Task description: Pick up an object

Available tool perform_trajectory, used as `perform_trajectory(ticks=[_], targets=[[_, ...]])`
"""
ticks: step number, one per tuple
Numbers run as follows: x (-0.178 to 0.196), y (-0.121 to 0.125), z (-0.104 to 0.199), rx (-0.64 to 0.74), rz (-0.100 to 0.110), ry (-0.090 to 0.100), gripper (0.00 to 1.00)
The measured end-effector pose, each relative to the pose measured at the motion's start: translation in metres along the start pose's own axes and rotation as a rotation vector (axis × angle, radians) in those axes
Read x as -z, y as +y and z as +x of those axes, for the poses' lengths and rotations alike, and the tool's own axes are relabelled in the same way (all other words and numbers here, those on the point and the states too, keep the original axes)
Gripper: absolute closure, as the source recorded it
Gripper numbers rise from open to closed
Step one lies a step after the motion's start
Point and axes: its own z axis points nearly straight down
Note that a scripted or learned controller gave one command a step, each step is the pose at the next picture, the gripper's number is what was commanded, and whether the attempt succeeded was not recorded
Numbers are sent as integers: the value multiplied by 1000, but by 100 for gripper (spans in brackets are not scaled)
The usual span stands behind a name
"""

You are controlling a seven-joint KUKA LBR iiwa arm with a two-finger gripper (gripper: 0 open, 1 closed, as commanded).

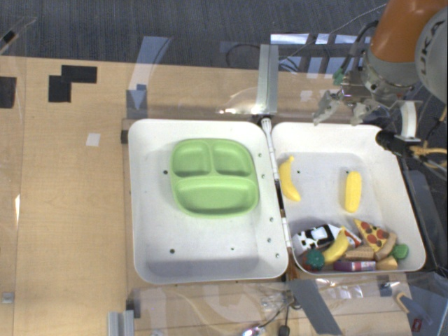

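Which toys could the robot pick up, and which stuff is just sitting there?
For the job: gripper above the right bin's far edge; two yellow bananas; pile of toy food in the near corner.

Just there: green divided plate in the left bin; right bin.

The right bin holds the loose objects. A yellow banana lies lengthwise against the bin's left wall, at about 9 o'clock. A second yellow piece, straight and stubby, lies upright in view near the bin's middle. The rest crowd the near edge, from 6 to 5 o'clock: a black-and-white toy, a small banana leaning across it, a green ball, a pizza slice and a dark bar, all touching.
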Motion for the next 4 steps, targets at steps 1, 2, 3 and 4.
perform_trajectory(ticks=[1,2,3,4], targets=[[-89,-54,-56,-89,2,-1,0],[-153,-88,-96,-73,-7,-3,0],[-153,-88,-96,-74,-7,-3,0],[-88,-87,-94,-252,-1,-1,0]])
